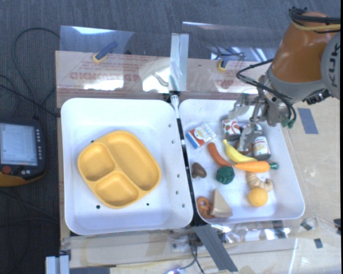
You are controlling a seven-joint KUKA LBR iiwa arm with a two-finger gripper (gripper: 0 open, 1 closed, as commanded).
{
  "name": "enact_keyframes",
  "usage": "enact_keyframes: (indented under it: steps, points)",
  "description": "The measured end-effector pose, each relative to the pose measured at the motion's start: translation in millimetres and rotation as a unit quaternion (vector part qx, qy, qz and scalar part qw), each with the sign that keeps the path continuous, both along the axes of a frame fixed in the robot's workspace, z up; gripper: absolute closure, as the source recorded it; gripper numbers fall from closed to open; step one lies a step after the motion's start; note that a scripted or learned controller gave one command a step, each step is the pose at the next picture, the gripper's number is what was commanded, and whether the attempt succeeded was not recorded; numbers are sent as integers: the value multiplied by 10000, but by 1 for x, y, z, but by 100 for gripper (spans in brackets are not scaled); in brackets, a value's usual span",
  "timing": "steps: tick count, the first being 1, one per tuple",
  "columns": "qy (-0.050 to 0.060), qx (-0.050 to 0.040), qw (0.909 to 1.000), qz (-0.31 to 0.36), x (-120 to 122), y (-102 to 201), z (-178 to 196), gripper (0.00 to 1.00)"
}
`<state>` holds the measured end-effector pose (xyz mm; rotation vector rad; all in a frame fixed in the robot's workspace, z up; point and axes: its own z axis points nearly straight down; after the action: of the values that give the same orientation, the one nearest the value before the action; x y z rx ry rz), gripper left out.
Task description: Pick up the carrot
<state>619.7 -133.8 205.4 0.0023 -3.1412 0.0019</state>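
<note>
Orange and tapered, with a green stub at the end: the carrot, lying in the white bin on the view's right, about midway down it and toward its outer wall. Long axis nearly level across the picture, green top toward the right, pointed tip toward the left. Tip touching or tucked just under the lower end of a yellow banana; a small can just above the carrot's middle; a green broccoli floret just below and left of the tip; a pale knobbly piece and a yellow lemon below.

Above that cluster, the gripper, hanging from the grey and orange wrist, low over the upper part of the same bin, beside the can and the banana's upper end. Spread or pressed together: cannot tell from this slant, too dark and tangled with cable. Nothing seen pinched in it.

Judged from this: approach under way, grasp not yet made. Carrot a short way toward the view's bottom edge from the tool, slightly right. Probably best closed across the carrot's narrow width, so along the up-down line of the picture, near the thicker right half, away from the banana. Risk: nudging the can or catching the banana instead.
</note>
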Motion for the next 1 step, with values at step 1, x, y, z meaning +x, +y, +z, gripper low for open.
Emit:
enact_keyframes:
  steps: [1]
  points:
    - [-20, 3, 9996, -282, -55, -9, -111, 0]
